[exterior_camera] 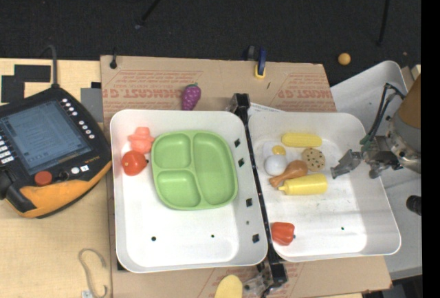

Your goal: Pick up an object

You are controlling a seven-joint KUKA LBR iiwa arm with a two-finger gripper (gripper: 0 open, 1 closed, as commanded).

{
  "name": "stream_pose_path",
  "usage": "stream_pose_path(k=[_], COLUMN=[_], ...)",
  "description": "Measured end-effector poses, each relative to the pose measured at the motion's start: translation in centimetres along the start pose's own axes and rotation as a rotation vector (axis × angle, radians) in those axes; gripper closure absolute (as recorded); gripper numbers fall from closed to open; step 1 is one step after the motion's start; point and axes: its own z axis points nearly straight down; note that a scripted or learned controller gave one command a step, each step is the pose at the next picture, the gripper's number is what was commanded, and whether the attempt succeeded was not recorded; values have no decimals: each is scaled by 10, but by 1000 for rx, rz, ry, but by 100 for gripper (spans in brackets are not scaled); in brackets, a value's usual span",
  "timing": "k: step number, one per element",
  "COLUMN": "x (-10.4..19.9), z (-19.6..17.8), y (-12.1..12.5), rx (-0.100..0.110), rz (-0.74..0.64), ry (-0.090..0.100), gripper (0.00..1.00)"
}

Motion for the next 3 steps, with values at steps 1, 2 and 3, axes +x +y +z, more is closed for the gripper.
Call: stream_pose_path(k=[1, 2, 3], x=[-1, 10, 10], z=[-6, 54, 75], y=[3, 3, 11], rx=[-11, -7, -34], rz=[-2, -5, -4], ry=[-3, -1, -6], gripper=[0, 0, 0])
